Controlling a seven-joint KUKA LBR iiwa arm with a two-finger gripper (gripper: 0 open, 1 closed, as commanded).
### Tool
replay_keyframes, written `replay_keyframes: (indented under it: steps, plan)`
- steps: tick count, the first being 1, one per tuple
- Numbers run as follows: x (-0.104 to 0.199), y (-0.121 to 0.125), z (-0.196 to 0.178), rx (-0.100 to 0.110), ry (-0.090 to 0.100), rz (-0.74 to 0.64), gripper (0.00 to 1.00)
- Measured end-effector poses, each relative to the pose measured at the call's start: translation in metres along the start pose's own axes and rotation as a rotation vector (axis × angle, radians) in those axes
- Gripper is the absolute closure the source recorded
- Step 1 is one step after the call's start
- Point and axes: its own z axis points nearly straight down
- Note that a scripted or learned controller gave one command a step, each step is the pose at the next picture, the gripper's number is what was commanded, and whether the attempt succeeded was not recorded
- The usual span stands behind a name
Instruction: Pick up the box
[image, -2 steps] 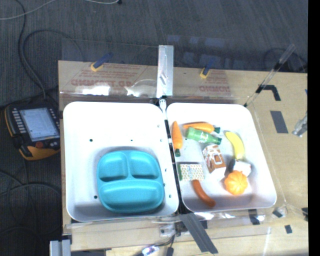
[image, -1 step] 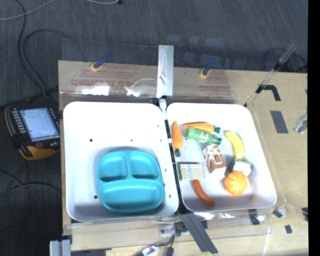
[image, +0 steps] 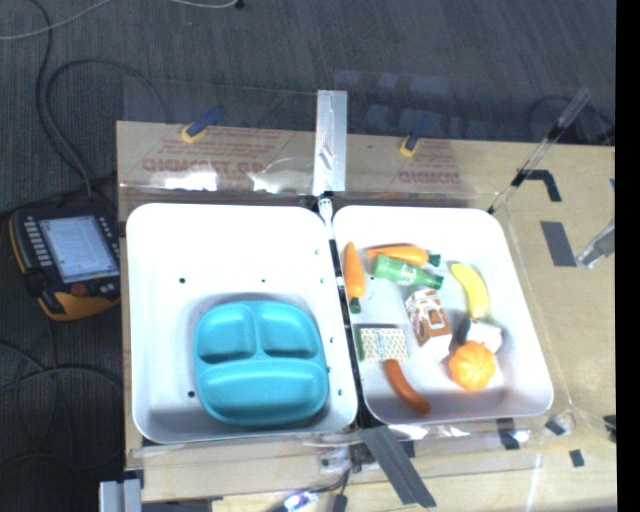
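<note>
A small white and brown box with a picture printed on it lies tilted in the middle of the right bin. It sits among toy foods, with a green bottle just above it and an orange fruit to its lower right. Left of it, near the bin's left wall, lies a flat green-patterned packet.
The right bin also holds a carrot, a banana, a brown sausage and a small white piece. A teal divided plate lies in the left bin. A handheld pendant sits off the bench at left.
</note>
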Motion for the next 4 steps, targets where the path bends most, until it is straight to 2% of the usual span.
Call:
replay_keyframes:
  steps: [1,4]
  plan:
    - [-0.007,-0.008,0.000,0.002,-0.001,-0.176,1.00]
    - [-0.014,0.002,-0.024,0.002,-0.006,-0.187,1.00]
